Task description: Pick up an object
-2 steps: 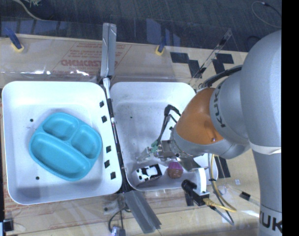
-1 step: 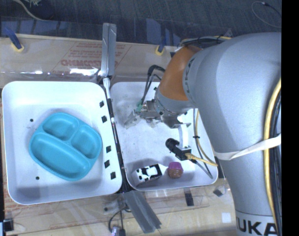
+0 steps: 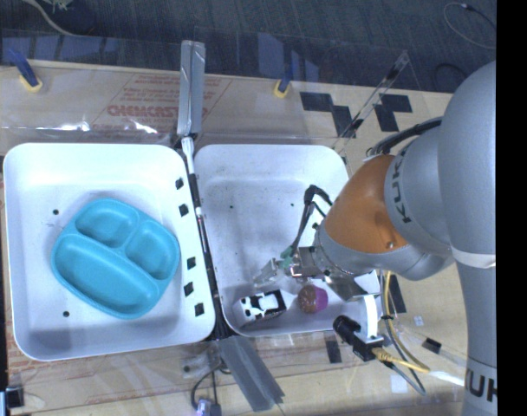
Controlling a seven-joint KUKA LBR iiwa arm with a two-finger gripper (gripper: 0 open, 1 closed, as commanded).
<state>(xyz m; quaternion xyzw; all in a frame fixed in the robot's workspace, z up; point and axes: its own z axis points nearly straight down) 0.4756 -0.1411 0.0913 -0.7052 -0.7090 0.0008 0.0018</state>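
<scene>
Blue plastic catches my eye first: a sectioned blue tray lies flat in the left bin, well off to the left of the gripper and across the divider between the two bins. That bin's white floor around the tray shows a few small dark specks.

Moving right, the right bin has the arm reaching into it from the right side, its orange band sitting above the wrist and grey housing covering much of the bin's right part. From my feed the gripper is low in the bin, near its front half, with a pale, slightly translucent fingertip area pointing left. I cannot tell from this view whether it is spread or closed, and I see nothing clearly held by it.

Just below the gripper, toward the bin's near edge, sits a small black-and-white object; it looks apart from the gripper, though close. Just to the right of that, and below the wrist, lies a small rounded purplish object, resting on the bin floor beside the black-and-white one.

Farther right and lower, a black fitting with yellow cabling hangs by the arm over the wooden counter.
</scene>
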